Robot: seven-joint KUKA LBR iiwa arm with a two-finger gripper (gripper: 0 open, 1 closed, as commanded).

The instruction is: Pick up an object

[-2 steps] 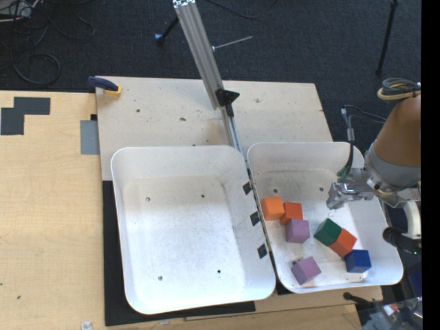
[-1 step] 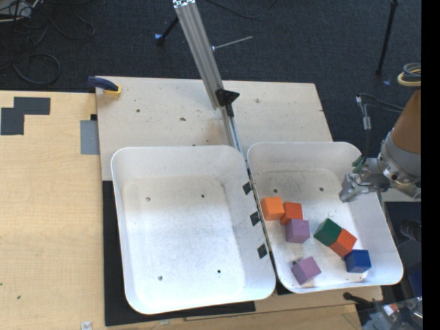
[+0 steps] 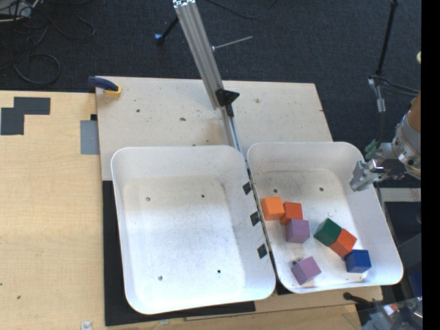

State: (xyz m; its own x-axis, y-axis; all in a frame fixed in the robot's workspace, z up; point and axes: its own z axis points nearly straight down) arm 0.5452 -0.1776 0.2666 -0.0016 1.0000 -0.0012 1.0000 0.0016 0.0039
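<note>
Right now we see the tool (image 3: 363, 176) over the right bin's (image 3: 313, 151) right rim, above the blocks; nothing sits between its fingers, and we cannot tell whether they are apart. Below it lie a green block (image 3: 328, 230) touching a red-orange one (image 3: 344, 242), and a blue block (image 3: 357, 260). Leftward, an orange block (image 3: 273, 207), a red one (image 3: 293, 212) and a purple one (image 3: 298, 231) cluster. Another purple block (image 3: 305, 269) lies near the front. A slanted aluminium rail (image 3: 204, 53) stands on the surface (image 3: 158, 112) behind the left bin (image 3: 179, 239).
</note>
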